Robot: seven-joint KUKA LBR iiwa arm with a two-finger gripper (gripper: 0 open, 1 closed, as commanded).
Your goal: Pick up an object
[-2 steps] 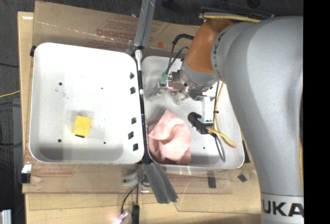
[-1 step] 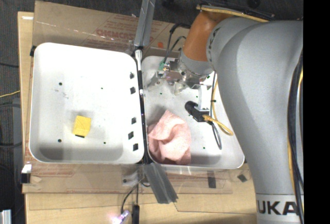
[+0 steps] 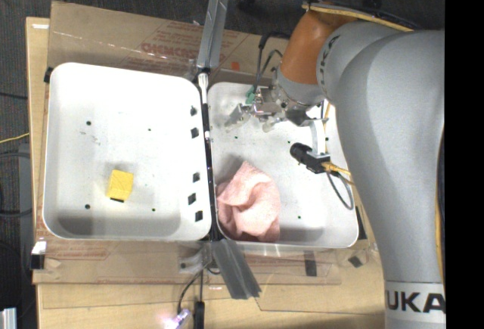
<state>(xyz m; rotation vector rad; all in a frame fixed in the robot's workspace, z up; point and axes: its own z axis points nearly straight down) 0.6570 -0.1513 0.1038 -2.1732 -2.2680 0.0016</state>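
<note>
white bins, two of them, side by side on a cardboard-covered bench (image 3: 136, 40). left bin (image 3: 68, 93) has one yellow sponge-like block (image 3: 120, 184), sitting toward the near left part of the floor, apart from all walls. right bin (image 3: 227, 97) has a pink cloth (image 3: 249, 205), crumpled in a heap at the near left corner, up against the divider wall and close to the near wall.

arm (image 3: 378, 131) comes in from the right, orange band (image 3: 305, 48) above the wrist, covering most of the right bin's right side. gripper (image 3: 246, 112) is low over the far left part of the right bin, metal fingers pointing left toward the divider. fingers look slightly apart with nothing between them, but the view is small and cluttered there, so not certain. gripper is well apart from the pink cloth and not touching it.

black connector with cable (image 3: 308, 156) hangs off the wrist over the middle of the right bin. grey bar (image 3: 210, 32) runs along the seam between bins at the far edge, and another grey piece (image 3: 236, 273) sticks out at the near edge.
</note>
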